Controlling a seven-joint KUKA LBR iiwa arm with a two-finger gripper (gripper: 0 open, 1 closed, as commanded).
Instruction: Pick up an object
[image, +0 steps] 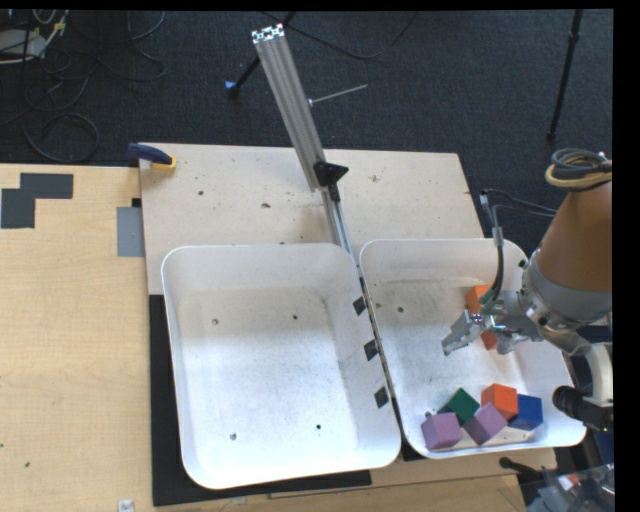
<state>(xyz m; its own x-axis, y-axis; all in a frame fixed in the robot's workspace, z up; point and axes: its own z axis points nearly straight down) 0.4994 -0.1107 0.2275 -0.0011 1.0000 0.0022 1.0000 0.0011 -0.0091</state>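
My fingers (468, 335) hang over the right bin (420, 262); open or closed, I cannot tell. I'd come nearer, straight down over the green block (463, 404)

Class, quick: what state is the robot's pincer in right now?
Pincer: over the right bin, beside an orange object; open or closed cannot be told.

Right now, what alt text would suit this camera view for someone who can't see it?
A grey robot arm's claw hangs over the right white bin, above a cluster of coloured blocks at its near edge. The left white bin sits beside it.
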